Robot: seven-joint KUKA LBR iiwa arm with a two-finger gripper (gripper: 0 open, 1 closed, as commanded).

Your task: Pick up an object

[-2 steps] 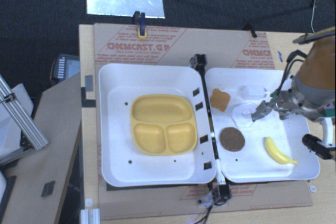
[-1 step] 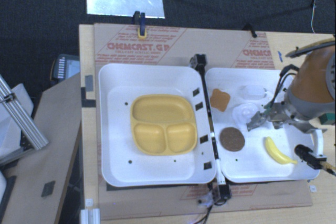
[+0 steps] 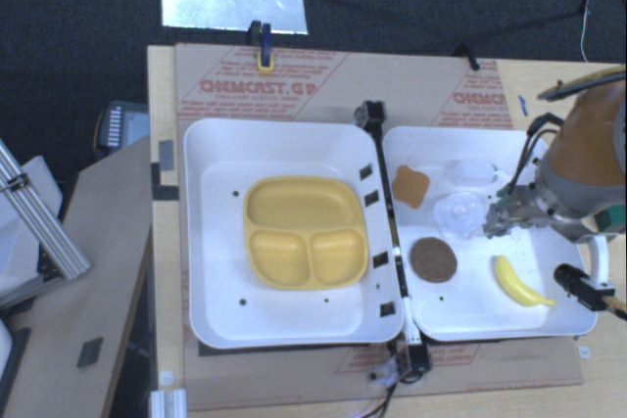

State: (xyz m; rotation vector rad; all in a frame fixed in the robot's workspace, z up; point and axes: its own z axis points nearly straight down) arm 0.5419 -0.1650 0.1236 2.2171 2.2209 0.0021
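**Over the right bin, end effector low beside a clear plastic piece**

Over at the right bin, the arm comes in from the right and the end effector sits low near the bin's middle. Whether it is released or clenched, I can't tell; it's a small grey blur at this slant, and nothing is plainly caught in it.

Just to its left, almost touching, lies a clear plastic piece, with a second clear one a little farther up. That near one looks the likeliest target, a short sideways step away. Both are see-through on white, so their edges are very hard to make out.

Below the end effector, toward the front, the banana lies with its long axis running down and to the right. Left of that sits a round brown disc, and up by the divider an orange-brown piece, well apart from the tool.

Farther out, the left bin carries a yellow divided tray. Arm and wrist cover the right bin's right edge, so whatever lies beneath is hidden.
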